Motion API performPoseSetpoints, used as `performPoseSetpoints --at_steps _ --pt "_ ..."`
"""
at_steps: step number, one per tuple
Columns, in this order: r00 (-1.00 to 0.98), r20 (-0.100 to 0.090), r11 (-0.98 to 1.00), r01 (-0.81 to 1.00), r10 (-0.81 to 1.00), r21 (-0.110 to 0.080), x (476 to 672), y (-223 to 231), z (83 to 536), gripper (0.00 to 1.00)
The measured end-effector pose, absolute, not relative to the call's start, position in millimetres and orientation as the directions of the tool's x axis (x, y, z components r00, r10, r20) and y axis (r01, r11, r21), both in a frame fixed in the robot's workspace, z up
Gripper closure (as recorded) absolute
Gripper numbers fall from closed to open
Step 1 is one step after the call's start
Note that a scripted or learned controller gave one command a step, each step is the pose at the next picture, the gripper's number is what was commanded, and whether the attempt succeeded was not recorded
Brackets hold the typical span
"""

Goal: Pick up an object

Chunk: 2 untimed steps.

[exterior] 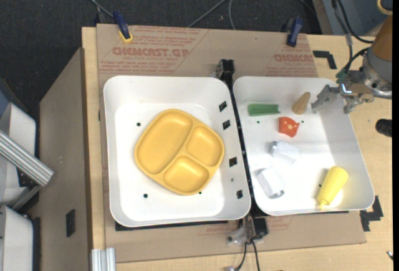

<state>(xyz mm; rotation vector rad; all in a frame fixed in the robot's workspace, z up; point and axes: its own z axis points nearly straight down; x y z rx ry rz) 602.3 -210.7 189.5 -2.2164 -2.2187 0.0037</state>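
Observation:
The right bin (358, 157) holds several small items: a flat green block (263, 109), a tan wooden piece (302, 102), a red object (288, 127), a small white and grey bottle (283, 151), a pale cup on its side (270, 182) and a yellow bottle (331, 186). My gripper (335, 100) hovers over the bin's far right corner, just right of the tan piece. It is open, and nothing sits between its fingers (323, 98).
A yellow divided plate (179, 151) lies in the left bin (118, 139). Black clips (225, 68) sit along the ridge between the bins. Blue clamps (123, 27) hold the cardboard at the back. Cables trail behind the bench.

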Motion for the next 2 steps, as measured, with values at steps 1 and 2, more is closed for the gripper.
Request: performPoseSetpoints --at_steps 1,2 --pt "-0.001 0.003 0.001 1.0 1.0 -0.007 606.2 -210 127 0.0" --pt "-0.002 0.007 0.002 1.0 1.0 0.004 610.5 -208 92 0.0"
